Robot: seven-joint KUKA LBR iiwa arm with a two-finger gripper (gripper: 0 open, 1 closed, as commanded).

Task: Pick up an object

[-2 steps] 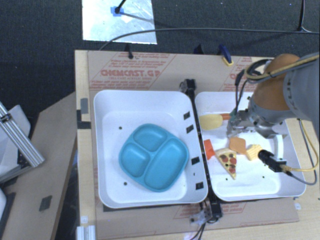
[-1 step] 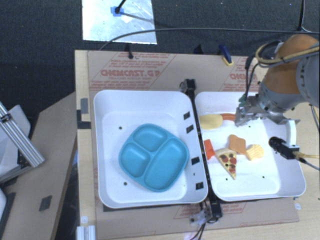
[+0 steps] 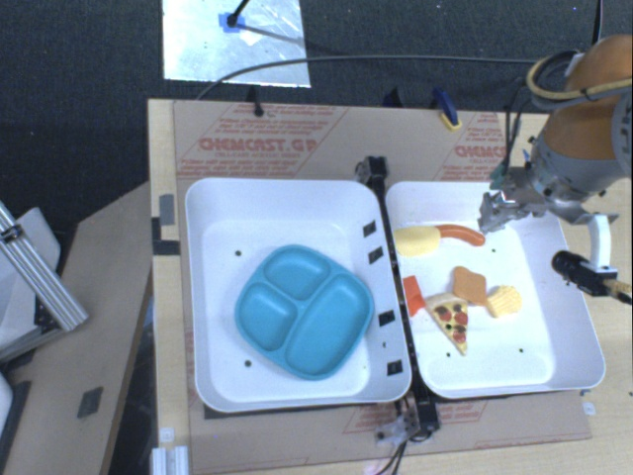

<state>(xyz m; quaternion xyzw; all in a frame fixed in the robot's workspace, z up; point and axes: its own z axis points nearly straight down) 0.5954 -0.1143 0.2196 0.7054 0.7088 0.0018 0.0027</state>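
We see the bench (image 3: 297,132) first, carrying two shallow white bins side by side. The left bin (image 3: 223,216) holds a blue divided plate (image 3: 304,310), lying flat near its middle. The right bin (image 3: 554,359) holds all the small toy foods, and it is here that the arm (image 3: 584,117) reaches in from the right, its grey body and orange band over the bin's far right corner.

The gripper (image 3: 493,213) hangs low over the far part of the right bin, just beside the right end of an orange sausage (image 3: 460,234). We cannot tell from this slant how its tips are set, and we see nothing lifted in it.

Every candidate lies on the bin floor. A pale yellow piece (image 3: 417,241) touches the sausage's left end. Nearer the camera sit a brown biscuit-like piece (image 3: 470,285), a yellow ridged chip (image 3: 503,301) just beside it, a pizza slice (image 3: 452,321) below them, and a small red stick (image 3: 412,295) near the divider.

So we judge the task barely begun: the approach seems made, with the tool near the sausage, but no pick is done. What is left, as we read it, is the final descent, the closing on one piece, and the lift clear of the bin.
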